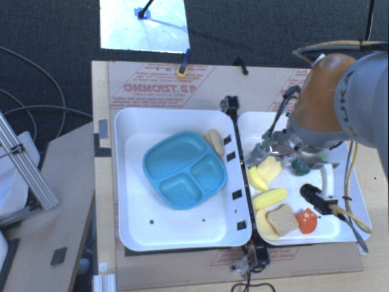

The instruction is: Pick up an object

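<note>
In the right bin (358,207) lie a pale yellow lump (267,173), a yellow banana-like piece (270,197), a toast slice (282,219) resting on another yellow piece, a red fruit (307,221) and a small teal item (300,165). My gripper (260,156) hangs low over the bin's left side, just above the pale yellow lump and close to the divider. The wrist hides part of the teal item. Nothing is visibly held.
The left bin (130,224) holds a blue divided plate (183,169) and a tan roll (215,141) at the plate's upper right. A black clip strip (234,157) runs between the bins. A yellow-tipped tool (183,69) lies on the cardboard behind them.
</note>
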{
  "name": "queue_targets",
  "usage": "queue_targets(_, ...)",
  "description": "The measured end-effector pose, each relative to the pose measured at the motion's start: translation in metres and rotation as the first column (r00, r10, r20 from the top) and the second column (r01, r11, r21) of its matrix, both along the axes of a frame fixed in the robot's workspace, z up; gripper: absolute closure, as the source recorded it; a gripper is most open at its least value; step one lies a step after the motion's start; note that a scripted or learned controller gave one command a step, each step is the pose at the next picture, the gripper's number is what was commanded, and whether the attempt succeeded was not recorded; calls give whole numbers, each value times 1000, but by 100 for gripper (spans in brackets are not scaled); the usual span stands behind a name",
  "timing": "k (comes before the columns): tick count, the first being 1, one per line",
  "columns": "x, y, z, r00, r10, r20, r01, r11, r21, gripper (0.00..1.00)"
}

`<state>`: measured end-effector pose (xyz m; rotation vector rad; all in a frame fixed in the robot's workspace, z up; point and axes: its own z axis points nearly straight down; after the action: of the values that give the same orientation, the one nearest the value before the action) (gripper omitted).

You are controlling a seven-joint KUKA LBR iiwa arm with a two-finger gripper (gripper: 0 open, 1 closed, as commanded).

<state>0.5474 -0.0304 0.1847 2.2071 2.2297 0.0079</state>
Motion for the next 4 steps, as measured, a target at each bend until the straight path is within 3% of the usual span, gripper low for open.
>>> queue_targets(1, -2, -3, 10, 1000, -2, -2, 2, 1000, 0, 100)
queue_targets(2, 12, 71, -1, 1000, 1, -5, -1, 1000, 2, 100)
queue_targets(3, -63, 104, 67, 1000, -2, -5, 2, 1000, 2, 100)
queue_targets(4, -43, 166, 29, 1000, 0, -7, 0, 1000, 1, 100)
